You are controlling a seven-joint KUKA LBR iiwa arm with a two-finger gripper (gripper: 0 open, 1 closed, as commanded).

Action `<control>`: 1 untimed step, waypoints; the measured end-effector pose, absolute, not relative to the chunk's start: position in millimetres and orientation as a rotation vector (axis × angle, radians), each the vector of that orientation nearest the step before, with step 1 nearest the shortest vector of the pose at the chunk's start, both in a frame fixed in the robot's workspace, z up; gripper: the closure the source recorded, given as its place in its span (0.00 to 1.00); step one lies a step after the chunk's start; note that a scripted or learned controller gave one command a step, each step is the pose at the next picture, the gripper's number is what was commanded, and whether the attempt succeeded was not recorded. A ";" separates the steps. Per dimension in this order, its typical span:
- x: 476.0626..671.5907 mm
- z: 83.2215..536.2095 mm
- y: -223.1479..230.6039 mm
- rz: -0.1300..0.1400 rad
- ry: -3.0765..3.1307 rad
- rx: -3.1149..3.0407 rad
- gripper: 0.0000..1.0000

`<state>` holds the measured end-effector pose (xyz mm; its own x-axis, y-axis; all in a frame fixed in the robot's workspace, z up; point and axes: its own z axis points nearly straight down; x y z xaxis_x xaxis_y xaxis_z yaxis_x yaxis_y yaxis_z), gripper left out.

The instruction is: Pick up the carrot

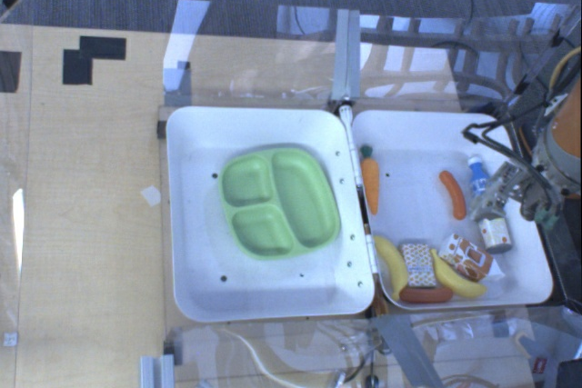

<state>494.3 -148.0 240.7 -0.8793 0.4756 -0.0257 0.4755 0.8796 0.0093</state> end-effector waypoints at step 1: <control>496.8 252.4 -147.3 0.006 3.010 0.764 1.00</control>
